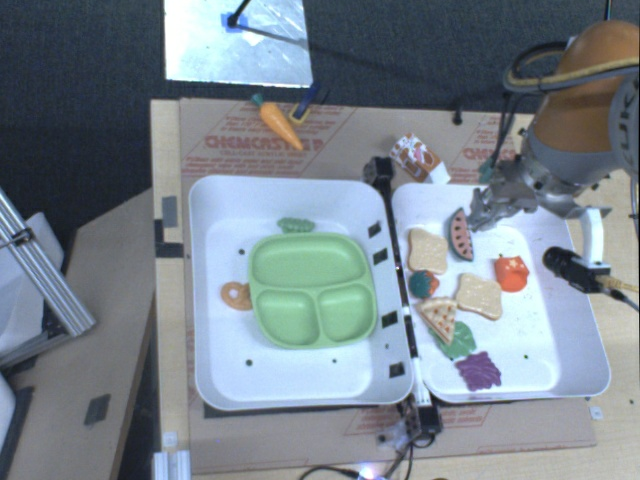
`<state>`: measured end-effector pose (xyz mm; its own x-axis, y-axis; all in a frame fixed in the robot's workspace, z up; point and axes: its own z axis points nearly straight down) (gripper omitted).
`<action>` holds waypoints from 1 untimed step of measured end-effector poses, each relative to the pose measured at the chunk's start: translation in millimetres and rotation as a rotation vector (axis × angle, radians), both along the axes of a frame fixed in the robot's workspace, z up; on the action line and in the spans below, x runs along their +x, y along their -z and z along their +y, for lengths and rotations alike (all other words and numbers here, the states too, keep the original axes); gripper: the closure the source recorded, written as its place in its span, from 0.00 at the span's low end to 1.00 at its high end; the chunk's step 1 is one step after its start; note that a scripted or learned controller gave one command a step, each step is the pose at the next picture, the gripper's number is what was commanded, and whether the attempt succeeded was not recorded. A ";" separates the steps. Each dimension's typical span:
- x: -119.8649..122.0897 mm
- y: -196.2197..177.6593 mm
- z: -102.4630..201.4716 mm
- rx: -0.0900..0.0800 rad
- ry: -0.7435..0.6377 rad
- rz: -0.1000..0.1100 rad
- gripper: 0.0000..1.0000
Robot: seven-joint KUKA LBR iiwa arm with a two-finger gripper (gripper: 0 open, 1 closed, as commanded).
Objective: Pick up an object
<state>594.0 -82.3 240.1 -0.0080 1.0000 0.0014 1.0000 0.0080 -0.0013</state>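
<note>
Right bin [580,358]: flat toy foods, wedge-shaped watermelon slice [460,234], toast-shaped bread [427,251], glossy red tomato [511,273]. Gripper [482,213] angled down just beside the watermelon slice; open or closed, can't tell.

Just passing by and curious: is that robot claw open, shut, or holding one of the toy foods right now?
Gripper: cannot be told; it sits low over the right bin, next to the watermelon slice.
</note>
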 end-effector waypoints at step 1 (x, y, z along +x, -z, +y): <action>-37.8 11.6 33.0 0.001 0.000 0.002 1.00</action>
